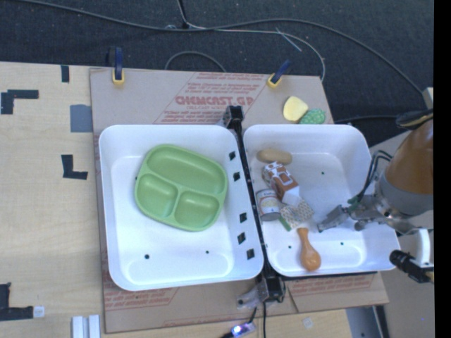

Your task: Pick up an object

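Observation:
The right bin (352,141) holds a small pile along its left side. In it are a tan bread roll (273,156), a brown and orange box (281,179), a small can (268,203) and a patterned packet (297,210). An orange-headed wooden spoon (307,249) lies near the front wall. My gripper (331,220) hangs low over the bin floor at the right, pointing left toward the pile. It sits a short way right of the packet and spoon, touching neither. Nothing shows in it.
The left bin (113,189) holds a green divided plate (182,186). A yellow sponge (295,108) and a green object (315,116) lie on the board behind the right bin. Two clamps (117,67) (279,72) grip the board's far edge.

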Action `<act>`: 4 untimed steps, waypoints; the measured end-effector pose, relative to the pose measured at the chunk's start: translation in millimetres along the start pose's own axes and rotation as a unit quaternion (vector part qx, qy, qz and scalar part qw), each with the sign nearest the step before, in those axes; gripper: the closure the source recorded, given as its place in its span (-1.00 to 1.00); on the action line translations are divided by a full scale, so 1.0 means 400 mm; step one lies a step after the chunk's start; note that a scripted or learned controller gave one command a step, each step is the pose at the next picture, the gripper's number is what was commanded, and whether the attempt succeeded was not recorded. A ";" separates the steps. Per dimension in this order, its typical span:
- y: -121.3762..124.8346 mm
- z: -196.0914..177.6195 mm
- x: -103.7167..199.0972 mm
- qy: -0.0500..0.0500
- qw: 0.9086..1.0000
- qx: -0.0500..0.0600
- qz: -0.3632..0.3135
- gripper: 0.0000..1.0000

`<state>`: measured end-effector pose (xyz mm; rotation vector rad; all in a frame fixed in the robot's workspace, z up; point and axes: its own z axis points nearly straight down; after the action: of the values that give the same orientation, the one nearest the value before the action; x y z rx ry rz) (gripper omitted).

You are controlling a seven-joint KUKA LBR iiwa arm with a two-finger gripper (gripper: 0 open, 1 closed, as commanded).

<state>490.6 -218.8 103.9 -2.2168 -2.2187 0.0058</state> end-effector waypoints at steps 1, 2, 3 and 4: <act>0.003 -0.031 0.002 0.000 1.000 -0.001 -0.001 1.00; -0.004 -0.182 -0.012 -0.002 1.000 -0.005 0.000 1.00; 0.011 -0.291 -0.006 -0.002 1.000 -0.005 -0.001 1.00; 0.003 -0.398 0.000 -0.001 1.000 -0.004 0.000 1.00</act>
<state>492.8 -219.1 263.2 -2.2210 -2.2250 -0.0014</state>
